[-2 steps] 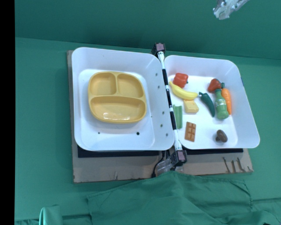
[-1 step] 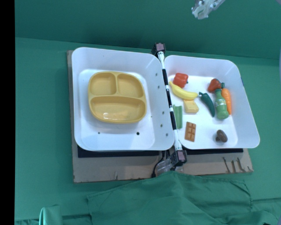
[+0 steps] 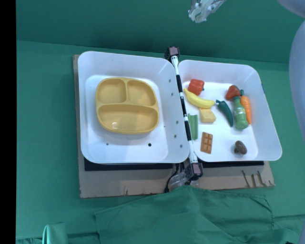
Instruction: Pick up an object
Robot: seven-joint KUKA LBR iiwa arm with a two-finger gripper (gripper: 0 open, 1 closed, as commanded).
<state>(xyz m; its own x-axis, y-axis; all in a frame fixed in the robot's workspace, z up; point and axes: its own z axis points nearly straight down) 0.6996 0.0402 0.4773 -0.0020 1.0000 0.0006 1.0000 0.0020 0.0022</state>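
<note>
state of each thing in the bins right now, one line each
yellow divided plate: flat in left bin, compartments bare
banana: lying in right bin, touching red pepper
green bottle: lying on its side beside carrot
chocolate bar: lying flat, apart
brown potato: alone near front corner
gripper: raised above bins, nothing between its fingers

I see toy food scattered flat in the right bin [image 3: 267,125]: banana [image 3: 198,99], red pepper [image 3: 196,86], carrot [image 3: 246,107], green bottle [image 3: 239,116], chocolate bar [image 3: 207,142].
</note>
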